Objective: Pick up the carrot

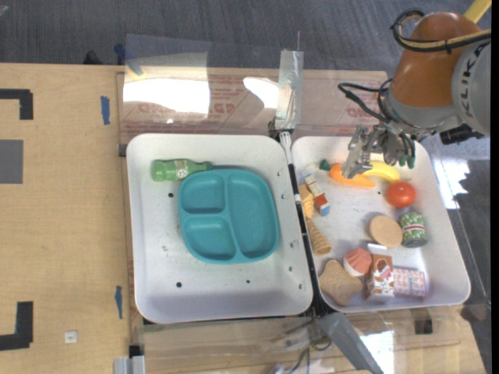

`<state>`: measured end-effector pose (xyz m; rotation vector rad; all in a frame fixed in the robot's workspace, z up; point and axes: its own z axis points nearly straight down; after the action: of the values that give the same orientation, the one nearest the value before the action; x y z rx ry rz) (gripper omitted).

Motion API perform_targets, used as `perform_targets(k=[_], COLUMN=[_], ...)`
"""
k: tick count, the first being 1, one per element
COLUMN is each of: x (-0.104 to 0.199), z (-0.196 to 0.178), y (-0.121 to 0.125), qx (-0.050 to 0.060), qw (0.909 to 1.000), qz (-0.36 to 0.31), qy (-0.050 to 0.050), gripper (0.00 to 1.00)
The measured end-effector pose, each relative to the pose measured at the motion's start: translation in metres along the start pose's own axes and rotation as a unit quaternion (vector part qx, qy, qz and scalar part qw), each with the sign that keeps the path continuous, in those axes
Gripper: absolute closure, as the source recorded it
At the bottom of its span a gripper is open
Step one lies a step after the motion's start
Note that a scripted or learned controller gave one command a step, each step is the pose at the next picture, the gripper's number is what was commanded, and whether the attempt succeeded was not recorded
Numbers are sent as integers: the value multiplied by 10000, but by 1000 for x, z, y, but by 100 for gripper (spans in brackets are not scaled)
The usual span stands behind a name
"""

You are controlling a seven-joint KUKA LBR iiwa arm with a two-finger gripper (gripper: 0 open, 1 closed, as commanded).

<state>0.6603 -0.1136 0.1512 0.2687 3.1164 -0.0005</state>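
The carrot (351,178) is a small orange piece lying at the back of the right bin (452,287), right beside a yellow banana (383,171). My gripper (360,162) hangs directly over the carrot's right end, its tip at or just above the carrot and the banana's left end. The grey arm with its orange band (433,49) comes in from the upper right. Part of the carrot is hidden under the gripper.
The right bin also holds a red tomato (401,194), a green can (412,228), a tan disc (385,231), a cone (316,236), a small box (316,193) and a carton (398,281). In the left bin (148,287) are a teal divided plate (230,213) and a green bottle (179,168).
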Motion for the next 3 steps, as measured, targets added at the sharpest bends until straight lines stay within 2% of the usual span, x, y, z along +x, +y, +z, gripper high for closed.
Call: perform_targets(k=[1, 2, 3], x=[1, 6, 16], z=[3, 53, 62], y=[0, 12, 12], qx=[1, 2, -1], qw=[10000, 9998, 9994], qz=[-2, -191, -348], qy=[24, 16, 27], gripper=[0, 0, 0])
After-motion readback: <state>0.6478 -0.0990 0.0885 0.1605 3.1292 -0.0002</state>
